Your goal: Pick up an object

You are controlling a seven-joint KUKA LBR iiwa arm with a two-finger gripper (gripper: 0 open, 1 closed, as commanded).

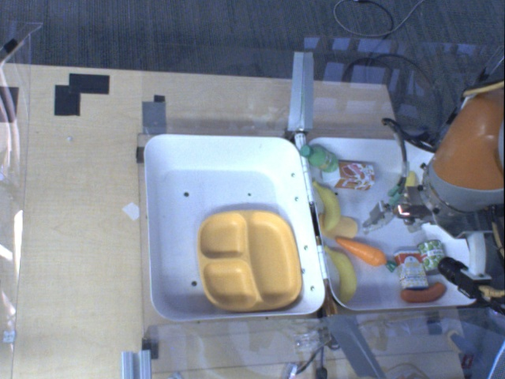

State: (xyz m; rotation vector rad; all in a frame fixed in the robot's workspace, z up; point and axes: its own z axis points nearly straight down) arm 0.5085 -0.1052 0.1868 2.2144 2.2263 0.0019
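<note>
A yellow tray (249, 259) lies in the left bin (170, 212). In the right bin (371, 150), right of the tray, bananas (329, 207), a carrot (362, 251), cans (412, 272) and a sausage (423, 293) crowd together; a grab could slip or pinch two. The pincer (394, 209) hangs above the carrot, nothing visibly between its parts; its opening I cannot tell.

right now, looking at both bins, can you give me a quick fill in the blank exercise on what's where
1. The yellow divided tray lies in the ____ bin.
2. The carrot in the right bin is coloured ____.
3. The tray has ____ compartments.
4. The end effector hangs over the ____ bin.

Missing words: left; orange; three; right
</note>
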